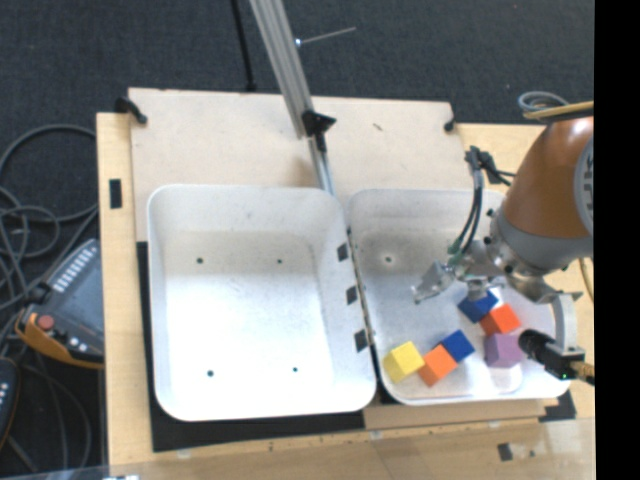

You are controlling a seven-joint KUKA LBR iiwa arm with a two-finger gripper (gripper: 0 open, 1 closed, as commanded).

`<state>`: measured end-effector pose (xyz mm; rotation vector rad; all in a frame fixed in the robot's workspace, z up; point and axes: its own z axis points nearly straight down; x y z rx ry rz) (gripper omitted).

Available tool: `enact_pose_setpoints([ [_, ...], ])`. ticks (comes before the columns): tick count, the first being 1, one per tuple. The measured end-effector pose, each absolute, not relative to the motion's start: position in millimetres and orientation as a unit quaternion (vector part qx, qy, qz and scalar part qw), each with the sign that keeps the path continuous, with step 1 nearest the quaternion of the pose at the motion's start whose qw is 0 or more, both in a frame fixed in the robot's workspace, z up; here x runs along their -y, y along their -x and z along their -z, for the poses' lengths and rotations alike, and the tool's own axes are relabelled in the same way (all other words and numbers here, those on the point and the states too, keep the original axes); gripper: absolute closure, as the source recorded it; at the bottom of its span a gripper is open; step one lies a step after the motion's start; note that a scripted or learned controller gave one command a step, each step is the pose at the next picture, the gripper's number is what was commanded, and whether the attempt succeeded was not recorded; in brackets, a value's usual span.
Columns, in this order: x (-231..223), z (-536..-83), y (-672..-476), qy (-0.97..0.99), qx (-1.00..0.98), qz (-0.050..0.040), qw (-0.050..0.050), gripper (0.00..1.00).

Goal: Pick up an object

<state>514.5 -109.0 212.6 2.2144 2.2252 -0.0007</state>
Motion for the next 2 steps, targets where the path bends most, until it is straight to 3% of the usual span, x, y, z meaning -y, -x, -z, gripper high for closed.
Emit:
enact_pose_setpoints([
  [1,98,-202,-503.6,-0.705,-0.709,0.0002,0.0,0.0],
  [2,59,-255,-485.3,-0.705,-0.709,-0.0026,0.002,0.0],
])
